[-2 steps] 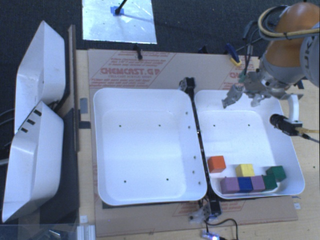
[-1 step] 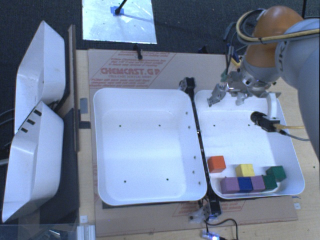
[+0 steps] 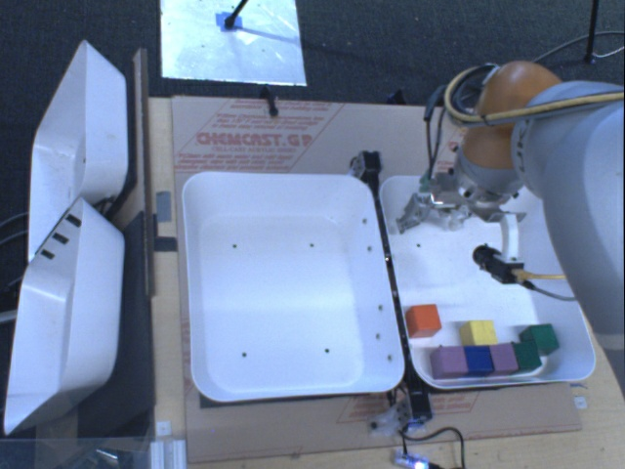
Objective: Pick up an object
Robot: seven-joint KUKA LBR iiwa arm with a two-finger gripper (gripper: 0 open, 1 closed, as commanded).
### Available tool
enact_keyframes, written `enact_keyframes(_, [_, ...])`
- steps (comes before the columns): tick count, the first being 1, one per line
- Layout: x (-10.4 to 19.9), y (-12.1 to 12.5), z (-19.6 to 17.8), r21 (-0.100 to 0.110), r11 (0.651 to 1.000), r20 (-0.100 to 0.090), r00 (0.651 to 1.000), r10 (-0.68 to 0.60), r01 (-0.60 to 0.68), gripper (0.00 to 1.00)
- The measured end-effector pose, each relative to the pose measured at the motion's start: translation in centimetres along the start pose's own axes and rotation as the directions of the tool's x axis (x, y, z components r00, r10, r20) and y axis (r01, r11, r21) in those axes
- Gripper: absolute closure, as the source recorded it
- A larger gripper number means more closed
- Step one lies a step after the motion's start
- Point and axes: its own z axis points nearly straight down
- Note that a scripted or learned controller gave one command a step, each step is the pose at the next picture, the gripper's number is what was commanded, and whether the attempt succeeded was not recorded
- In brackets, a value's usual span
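Camera view from above, and we're looking down on two shallow white bins set side by side on a sheet of brown cardboard. The left bin (image 3: 283, 281) shows us its bare white floor with a few small dark dots. The right bin (image 3: 566, 364) has all the blocks, bunched along its near edge.

We count them off: an orange block (image 3: 423, 319) sits by itself just beside the divide between the bins. A little to its right a yellow block (image 3: 478, 332) rests against the row in front of it, where a purple block (image 3: 449, 362), a blue block (image 3: 479, 360) and a pink block (image 3: 503, 358) stand touching in a line. At the right end a green block (image 3: 538, 339) leans in, tilted, near the bin's corner.

The grey arm (image 3: 576, 164) comes in from the right, its orange band above the wrist. The gripper (image 3: 430, 211) hangs over the far part of the right bin, well apart from the blocks. We see nothing between its fingers, but from this angle we cannot tell how wide they stand. A black cable fitting (image 3: 493, 260) pokes out below the wrist.

Off to the left, two more white bins (image 3: 73, 262) lean outside the bench.
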Motion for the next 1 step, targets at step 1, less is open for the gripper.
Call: enact_keyframes(1, [-6.92, 1.03, -0.09, -0.009, 1.000, 0.002, 1.000, 0.003, -0.003, 0.00])
